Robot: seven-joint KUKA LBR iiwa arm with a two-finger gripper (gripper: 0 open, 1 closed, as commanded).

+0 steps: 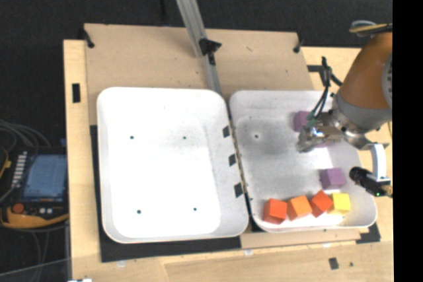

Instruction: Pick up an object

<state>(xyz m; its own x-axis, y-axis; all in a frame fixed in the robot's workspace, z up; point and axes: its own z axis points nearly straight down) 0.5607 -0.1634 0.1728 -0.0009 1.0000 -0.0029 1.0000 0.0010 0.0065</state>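
Purple block (301,119) lies just beside the lowered pincer (307,141), whose grip I cannot tell

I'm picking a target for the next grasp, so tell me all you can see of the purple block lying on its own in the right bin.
The purple block is a small, matte, pale violet cube, foam-like in look. It lies flat on the floor of the right bin, toward its right side, touching nothing. The gripper hangs above and to its left; the row of orange and yellow blocks lies just below it.
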